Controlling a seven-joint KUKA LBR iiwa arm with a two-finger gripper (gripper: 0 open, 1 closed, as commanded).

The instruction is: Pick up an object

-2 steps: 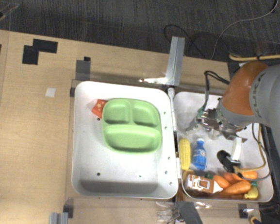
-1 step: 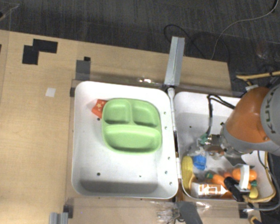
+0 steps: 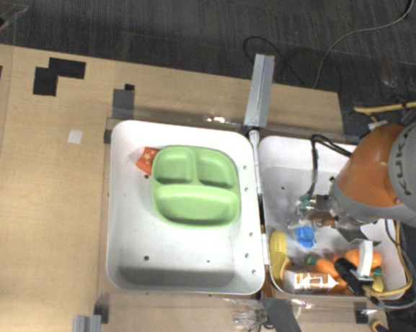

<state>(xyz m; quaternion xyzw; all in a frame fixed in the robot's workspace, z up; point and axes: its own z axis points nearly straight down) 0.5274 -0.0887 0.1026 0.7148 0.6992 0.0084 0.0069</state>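
Jaws' state cannot be told as the gripper (image 3: 306, 219) hangs low in the right bin (image 3: 288, 158) just above a blue object (image 3: 304, 237), apparently positioned to grasp it, beside the corn cob (image 3: 279, 250).

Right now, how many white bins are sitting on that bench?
2. The left white bin holds a green divided plate; the right white bin sits beside it, holding small items under the arm.

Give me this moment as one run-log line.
arm: over right bin | gripper: low above clutter, near blue object | grasp: none seen | left bin: green divided plate
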